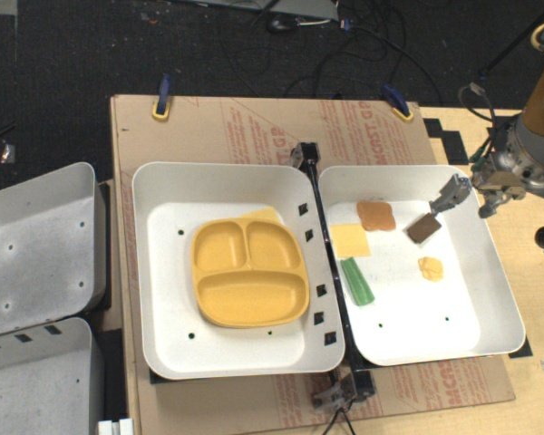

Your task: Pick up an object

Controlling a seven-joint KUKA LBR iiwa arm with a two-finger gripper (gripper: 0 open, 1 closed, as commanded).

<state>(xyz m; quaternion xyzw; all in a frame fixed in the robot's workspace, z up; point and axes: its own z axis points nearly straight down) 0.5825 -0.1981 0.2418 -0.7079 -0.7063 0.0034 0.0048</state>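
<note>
- we see the gripper [428, 225] low over the right bin [490, 243], a dark brown piece [423, 230] clamped between its fingers.
- beside it lie a brown slab [376, 215], yellow square [350, 240], green stick [356, 281] and small yellow lump [431, 267].
- the left bin [163, 243] holds a yellow divided tray [250, 274].

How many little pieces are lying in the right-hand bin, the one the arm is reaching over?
4. A brown piece near the back, a pale yellow square just left of it, a green stick below that, and a small orange lump toward the right. The gripper may hide more.
</note>
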